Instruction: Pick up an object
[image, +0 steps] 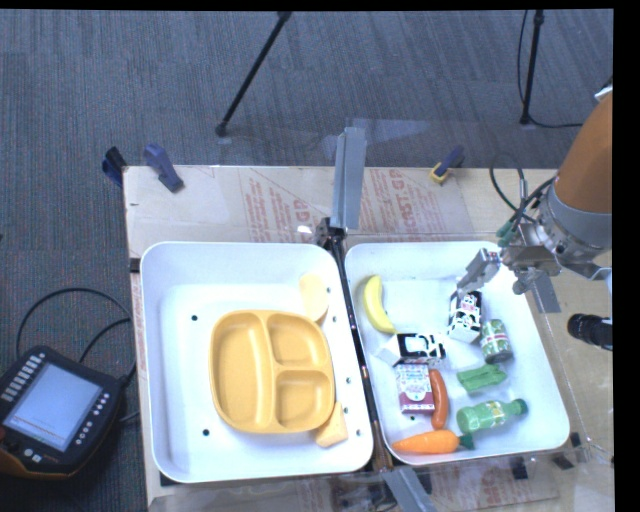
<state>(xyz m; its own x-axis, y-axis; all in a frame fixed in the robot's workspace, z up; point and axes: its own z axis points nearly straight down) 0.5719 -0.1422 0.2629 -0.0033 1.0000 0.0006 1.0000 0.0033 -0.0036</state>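
Small black-and-white carton (464, 316) stands in right bin (556, 400), upper right part, tilted a little, long axis roughly up-down. Gripper (477, 272) just above it, carton on lower left side of jaws. Jaws seem spread, nothing between; carton appears not gripped.

Right bin count: one banana (376, 303), two carrots, one green bottle (490, 414), one can (495, 340). Left bin: one yellow tray (271, 383).

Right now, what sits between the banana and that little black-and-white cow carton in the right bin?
In the camera view, only bare white bin floor lies between the banana and the cow carton; nothing else sits on that stretch.
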